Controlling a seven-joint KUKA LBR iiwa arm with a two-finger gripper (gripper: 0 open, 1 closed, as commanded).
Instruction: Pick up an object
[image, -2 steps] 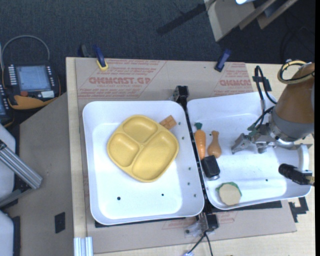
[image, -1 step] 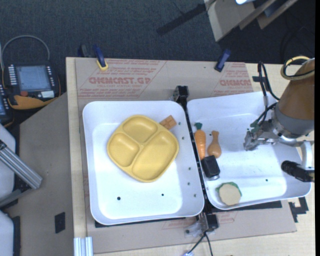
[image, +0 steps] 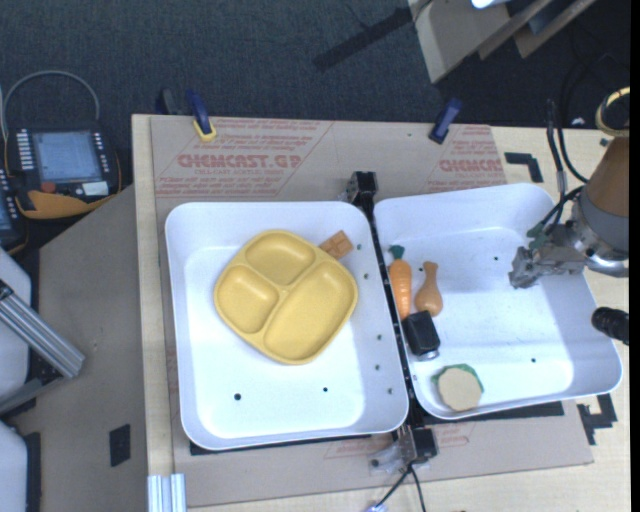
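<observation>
Nearest you, at the right bin's (image: 575, 375) front edge, a round green-rimmed piece (image: 459, 388) sits tight to the wall, so a grab could clip the rim. Behind it, the black block (image: 421, 333), carrot (image: 401, 287) and tan piece (image: 429, 290) crowd the divider. Farther right, your hand (image: 530, 265) hangs over bare floor, carrying nothing; I cannot tell its opening.

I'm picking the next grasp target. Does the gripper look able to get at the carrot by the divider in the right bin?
Probably yes. The gripper hangs over the right bin, with bare floor between it and the carrot. The drumstick-shaped toy and black block crowd its sides, though.
</observation>
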